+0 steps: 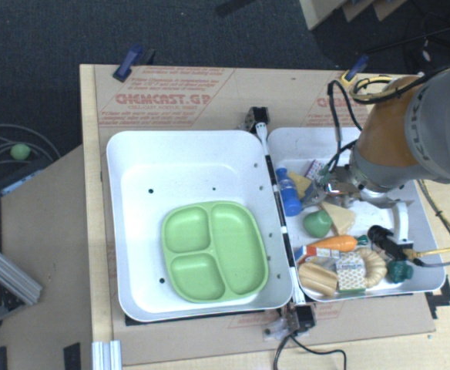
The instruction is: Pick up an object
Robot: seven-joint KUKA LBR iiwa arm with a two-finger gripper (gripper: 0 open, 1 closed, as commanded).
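The right bin point(433, 280) holds a heap of small toys. Among them are a blue bottle point(288, 193) along its left wall, a green ball point(317, 223), a pale cheese wedge point(342, 218), an orange carrot point(334, 245), a tan bread roll point(317, 277), a patterned little box point(350, 272) and a dark teal piece point(399, 270). My gripper point(323, 191) is down in this bin, just right of the blue bottle and above the green ball. The wrist hides what lies under it.
The left bin point(132, 168) carries a green divided plate point(213, 250) in its lower middle. A black clamp point(257, 118) sits where the two bins meet at the back. Cables trail off the bench at the left.
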